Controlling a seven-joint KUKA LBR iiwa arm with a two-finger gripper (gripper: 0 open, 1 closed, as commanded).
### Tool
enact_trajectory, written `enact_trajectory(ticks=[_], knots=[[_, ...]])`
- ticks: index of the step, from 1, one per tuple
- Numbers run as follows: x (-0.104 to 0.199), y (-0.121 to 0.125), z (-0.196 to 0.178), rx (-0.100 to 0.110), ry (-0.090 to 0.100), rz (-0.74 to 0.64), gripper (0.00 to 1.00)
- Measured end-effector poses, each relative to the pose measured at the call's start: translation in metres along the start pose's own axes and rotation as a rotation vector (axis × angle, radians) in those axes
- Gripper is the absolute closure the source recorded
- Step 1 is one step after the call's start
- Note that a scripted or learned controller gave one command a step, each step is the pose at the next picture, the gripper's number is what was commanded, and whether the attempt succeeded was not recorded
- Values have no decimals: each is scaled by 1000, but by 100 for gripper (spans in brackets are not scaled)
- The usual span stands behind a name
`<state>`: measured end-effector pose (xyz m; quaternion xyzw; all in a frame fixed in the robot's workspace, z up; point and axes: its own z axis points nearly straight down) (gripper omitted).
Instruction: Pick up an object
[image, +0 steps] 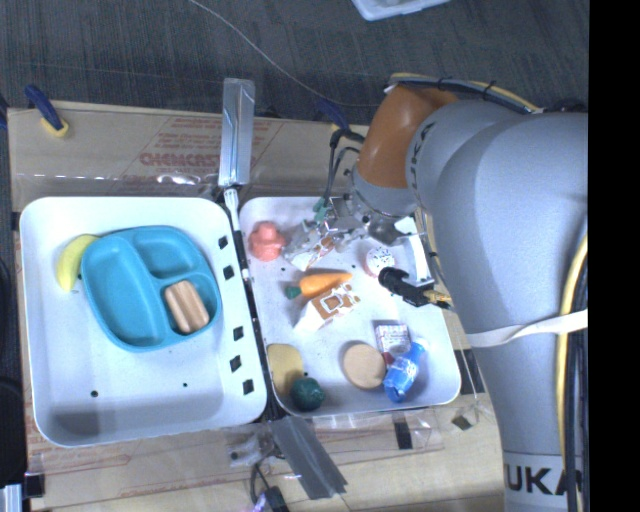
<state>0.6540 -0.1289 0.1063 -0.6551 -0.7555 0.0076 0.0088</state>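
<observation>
Nearest camera: grey arm (510, 260) filled the right side, with an orange band (392, 135) above the wrist.
Jaws: the gripper (335, 222) hung low over the upper middle of the right bin (440, 385); whether the jaws were apart or together could not be told.
Under the jaws: a small pale cluttered item (318, 240) lay just below the gripper, too small to identify.
Candidates to pick: a pink round piece (265, 241), an orange carrot (322, 283), a small patterned box (335, 303), a tan disc (363, 365), a blue packet (403, 371), a yellow round piece (284, 360) and a dark green ball (307, 393), all in the right bin.
Left bin: the left bin (60, 410) carried a blue divided tray (130, 280) with a tan bread-like piece (186, 306) in 1 compartment; a banana (70, 260) lay beside the tray.
Step in hand: judged as lowering onto 1 object near the bin's top edge.
Doing it well: the descent should likely centre on a single item, clear of the carrot and pink piece, and close only once both sides were straddled.
Writing: "UKA" (540, 482) read on the arm base; red print on the cardboard (165, 150) across the tabletop was illegible.
</observation>
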Motion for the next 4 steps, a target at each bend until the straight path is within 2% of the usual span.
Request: enact_trajectory(ticks=[1,2,3,4], knots=[[80,-36,-87,-23,-6,-264,100],[81,-36,-96,-21,-5,-267,100],[80,-36,-96,-21,-6,-267,0],[39,-53,-10,-13,-5,-310,0]])
